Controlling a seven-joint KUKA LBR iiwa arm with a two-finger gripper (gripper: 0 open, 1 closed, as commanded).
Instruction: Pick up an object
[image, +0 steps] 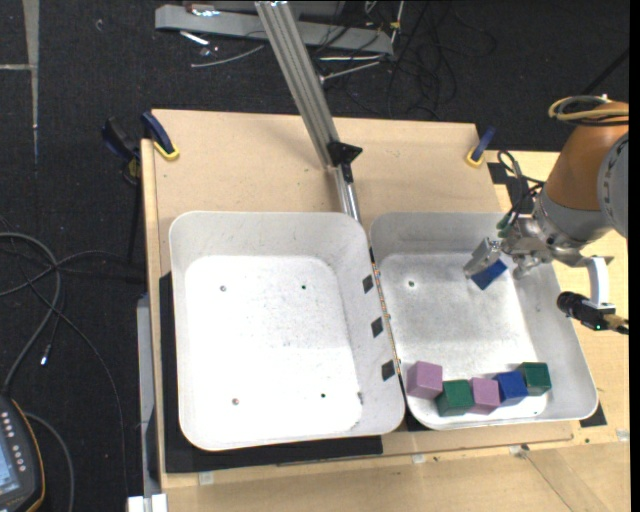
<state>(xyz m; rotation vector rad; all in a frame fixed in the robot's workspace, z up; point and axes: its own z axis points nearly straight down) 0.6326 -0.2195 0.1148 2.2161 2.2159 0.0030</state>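
Note:
My gripper (488, 264) hangs over the back right part of the right bin (440, 250), reaching in from the right. A small blue block (489, 275) sits between its fingers, tilted and lifted off the bin floor. Along the front wall of that bin lies a row of blocks: a purple one (425, 379), a dark green one (456, 397), a second purple one (485, 393), a blue one (511, 386) and another green one (536, 377).
The left bin (200, 240) stands beside the right one, their rims touching. A slanted metal rail (305, 85) runs from the top down to the gap between the bins. Clamps (160, 138) sit at the bench's back corners.

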